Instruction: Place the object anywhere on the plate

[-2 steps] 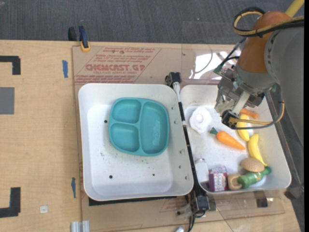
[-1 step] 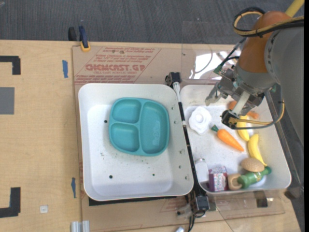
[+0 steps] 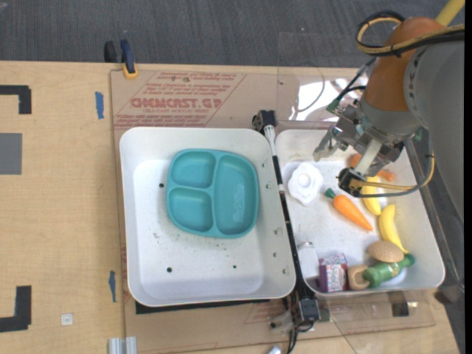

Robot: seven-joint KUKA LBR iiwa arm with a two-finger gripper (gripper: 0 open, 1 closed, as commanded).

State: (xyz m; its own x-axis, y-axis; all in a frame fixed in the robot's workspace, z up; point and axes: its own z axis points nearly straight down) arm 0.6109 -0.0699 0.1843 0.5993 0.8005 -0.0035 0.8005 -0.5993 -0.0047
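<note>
A teal divided plate point(image 3: 213, 193) lies in the left bin point(image 3: 147, 271), toward its upper middle. My gripper point(image 3: 341, 164) hangs over the upper part of the right bin point(image 3: 435, 268), open with its fingers point(image 3: 323, 147) spread and nothing between them. Just below it to the left lies a white lumpy object point(image 3: 304, 182), and just below it an orange carrot point(image 3: 351, 209). A yellow banana point(image 3: 388, 225) lies to the right of the carrot.
The right bin's lower end holds a brown bun point(image 3: 386, 251), a green item point(image 3: 383, 272), a purple box point(image 3: 333, 271) and a small white bottle point(image 3: 307, 257). A black divider rail point(image 3: 282, 198) runs between the bins. Yellow cables point(image 3: 383, 39) loop over the arm.
</note>
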